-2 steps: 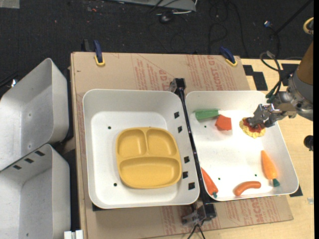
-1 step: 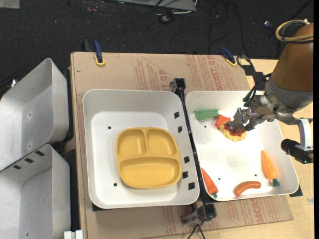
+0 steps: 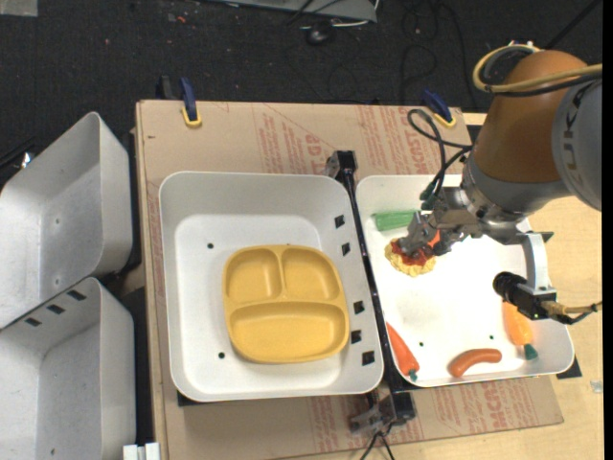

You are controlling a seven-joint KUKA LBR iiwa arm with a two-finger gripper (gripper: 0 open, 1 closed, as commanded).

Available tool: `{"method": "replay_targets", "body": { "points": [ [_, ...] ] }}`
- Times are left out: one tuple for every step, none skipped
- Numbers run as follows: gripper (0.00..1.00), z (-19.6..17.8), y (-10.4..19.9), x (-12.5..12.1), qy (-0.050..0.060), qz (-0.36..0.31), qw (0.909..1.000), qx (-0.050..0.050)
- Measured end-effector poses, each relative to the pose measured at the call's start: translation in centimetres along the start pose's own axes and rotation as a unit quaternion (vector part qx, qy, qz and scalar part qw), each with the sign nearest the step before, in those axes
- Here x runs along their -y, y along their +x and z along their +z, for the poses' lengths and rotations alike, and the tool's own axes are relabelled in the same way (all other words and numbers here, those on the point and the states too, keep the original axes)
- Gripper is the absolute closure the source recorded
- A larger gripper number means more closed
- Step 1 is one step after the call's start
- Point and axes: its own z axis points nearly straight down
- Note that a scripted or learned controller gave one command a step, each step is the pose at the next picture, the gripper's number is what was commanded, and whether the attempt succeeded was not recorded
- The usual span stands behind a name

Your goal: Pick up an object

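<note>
Two white bins sat side by side: the left bin (image 3: 182, 257) held a yellow divided plate (image 3: 284, 303), the right bin (image 3: 460, 295) the toy food. I had the arm (image 3: 536, 123) reaching in from the upper right, its gripper (image 3: 421, 242) down on a yellow-and-red toy (image 3: 410, 257) at the right bin's upper left. I could not tell how the tool stood. I judged nothing lifted yet; the green piece (image 3: 391, 221), carrot (image 3: 402, 350) and sausage (image 3: 475, 360) lay loose.

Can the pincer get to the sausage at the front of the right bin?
Probably yes. The sausage lies alone on bare bin floor, nothing on top, and the pincer is already over that same bin, beside the yellow-red toy.
</note>
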Motion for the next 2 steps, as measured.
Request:
{"method": "replay_targets", "body": {
  "points": [
    [1.00, 0.0, 5.5, 0.7, 0.000, 0.000, 1.0000, 0.000],
    [1.00, 0.9, 10.5, -0.6, -0.001, 0.000, 1.0000, 0.000]
  ]
}}
